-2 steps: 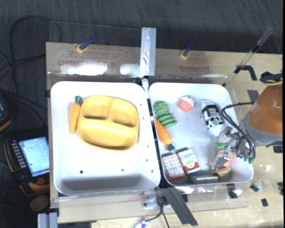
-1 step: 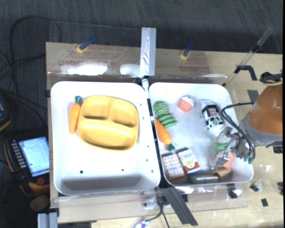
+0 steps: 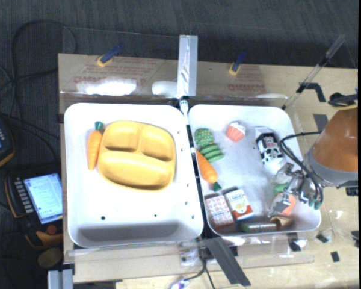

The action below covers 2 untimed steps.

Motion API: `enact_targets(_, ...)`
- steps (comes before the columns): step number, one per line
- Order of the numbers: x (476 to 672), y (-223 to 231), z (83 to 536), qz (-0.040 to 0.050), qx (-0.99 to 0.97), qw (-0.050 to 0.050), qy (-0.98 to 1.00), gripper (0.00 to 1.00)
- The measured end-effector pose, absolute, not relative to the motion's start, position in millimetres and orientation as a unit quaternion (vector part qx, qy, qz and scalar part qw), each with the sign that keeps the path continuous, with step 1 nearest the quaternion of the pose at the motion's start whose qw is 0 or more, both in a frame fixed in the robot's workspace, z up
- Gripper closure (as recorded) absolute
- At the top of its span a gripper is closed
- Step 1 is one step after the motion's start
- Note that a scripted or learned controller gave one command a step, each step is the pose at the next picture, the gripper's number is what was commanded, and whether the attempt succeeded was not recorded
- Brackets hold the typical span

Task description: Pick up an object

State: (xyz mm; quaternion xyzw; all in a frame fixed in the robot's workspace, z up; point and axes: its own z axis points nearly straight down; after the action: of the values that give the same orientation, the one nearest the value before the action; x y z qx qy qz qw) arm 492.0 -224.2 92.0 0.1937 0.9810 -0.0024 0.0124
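**Gripper low over near right corner of right bin**

Gripper down inside the right bin, close to its right wall and near front edge, at the end of the grey arm reaching in from the right, with dark cables looping off the wrist. Directly under the tool, touching or nearly touching it, a small orange object; impossible to tell whether gripped or merely lying beneath, and impossible to tell whether open or closed. Just below that, against the front wall, a brown piece and a dark tube lying flat.

Elsewhere in the same bin: two small cartons side by side near the front, left of the gripper; a carrot lying at a slant along the left wall; above it a green vegetable and a bumpy green item; a pink and orange toy near the back wall; a black-and-white figure at back right, well apart from the cartons.

In the left bin, a yellow divided tray toward the back, with a second carrot upright along its left side, just beside it. Behind both bins, two yellow-and-blue clamps on the back board.
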Motion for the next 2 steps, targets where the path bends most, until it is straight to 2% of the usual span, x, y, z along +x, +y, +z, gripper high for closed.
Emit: enact_targets(2, 491.5, -224.2, 91.7, -0.0031, 0.175, 0.011, 0.984, 0.00)
